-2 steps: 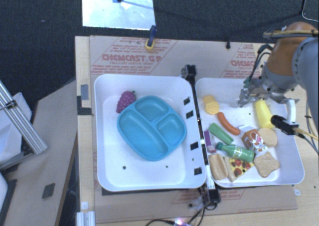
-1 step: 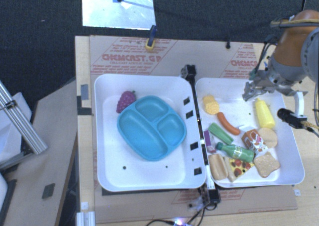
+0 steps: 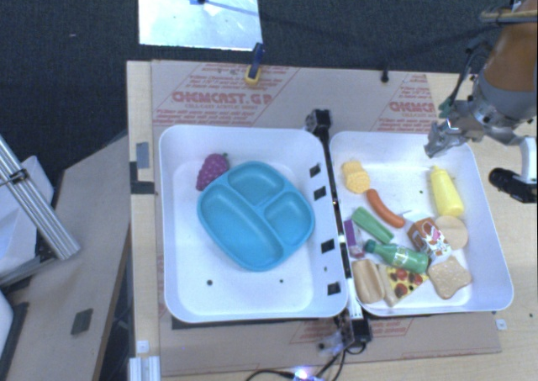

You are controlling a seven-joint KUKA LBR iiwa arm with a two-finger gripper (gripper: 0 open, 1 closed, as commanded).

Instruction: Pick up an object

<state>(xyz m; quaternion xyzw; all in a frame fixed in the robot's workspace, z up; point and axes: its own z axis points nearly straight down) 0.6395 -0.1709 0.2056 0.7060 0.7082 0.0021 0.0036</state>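
Gripper (image 3: 439,139) hangs at 1 o'clock over the right bin (image 3: 496,283); how far open it is, cannot tell, and nothing is visibly held. Yellow mustard bottle (image 3: 446,191) lies just below it. Risk: crowded toys may snag a descending grasp.

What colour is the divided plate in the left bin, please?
Light blue, seen plainly in the camera view: the divided plate.
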